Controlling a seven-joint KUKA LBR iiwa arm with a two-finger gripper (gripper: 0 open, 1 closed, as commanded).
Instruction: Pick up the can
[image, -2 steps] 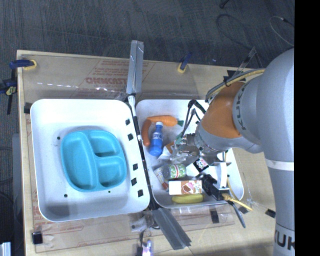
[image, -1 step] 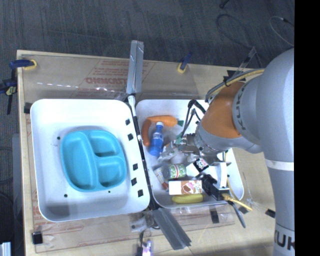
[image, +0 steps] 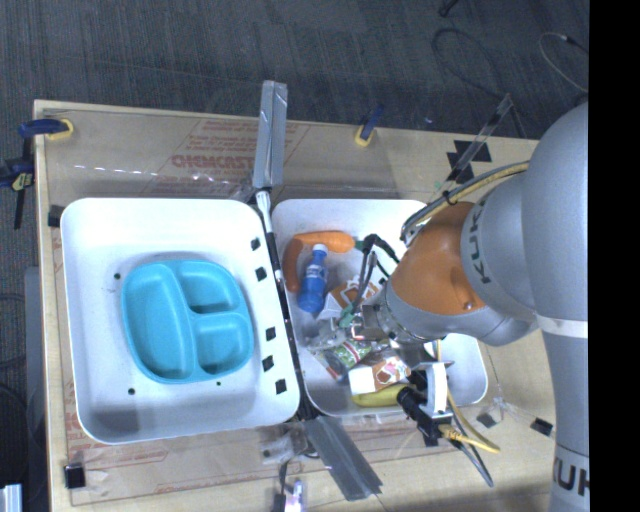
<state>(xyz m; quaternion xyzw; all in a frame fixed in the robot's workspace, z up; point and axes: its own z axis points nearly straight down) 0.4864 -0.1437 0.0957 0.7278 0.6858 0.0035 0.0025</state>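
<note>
In the right bin (image: 470, 372) a small can (image: 380, 376) with a white and red-brown label lies on its side near the front wall. My gripper (image: 362, 322) is down in the clutter just above and left of the can, mostly hidden under the orange wrist band. I cannot make out whether it touches the can. A crumpled green and red packet (image: 345, 353) lies between the gripper and the can.
A blue bottle (image: 314, 281) and an orange object (image: 318, 243) lie at the back left of the right bin. A yellow item (image: 378, 398) rests against its front wall. The left bin (image: 90, 400) holds a blue divided tray (image: 187, 320).
</note>
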